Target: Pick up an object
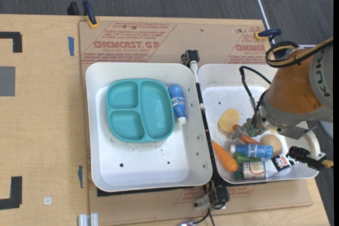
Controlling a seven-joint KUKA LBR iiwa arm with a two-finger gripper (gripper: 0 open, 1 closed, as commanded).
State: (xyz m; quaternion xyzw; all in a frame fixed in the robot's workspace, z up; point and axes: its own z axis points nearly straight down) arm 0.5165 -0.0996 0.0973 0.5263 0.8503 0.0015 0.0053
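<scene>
Arm is down in the right bin (222,79), gripper (248,130) low over the clutter at the near side. Jaw state: can't tell, wrist blocks it. Likely targets packed together there: yellow piece (229,120), carrot (225,156), blue bottle (254,152), small can (253,169), touching or overlapping, so a clean grasp looks hard. Left bin (98,129) has 1 teal divided plate (140,110) with a second blue bottle (178,103) against its right edge, easier pick but not being approached.

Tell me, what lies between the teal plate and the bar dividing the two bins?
A blue bottle lies there in the camera view, beside the teal plate's right edge.
</scene>
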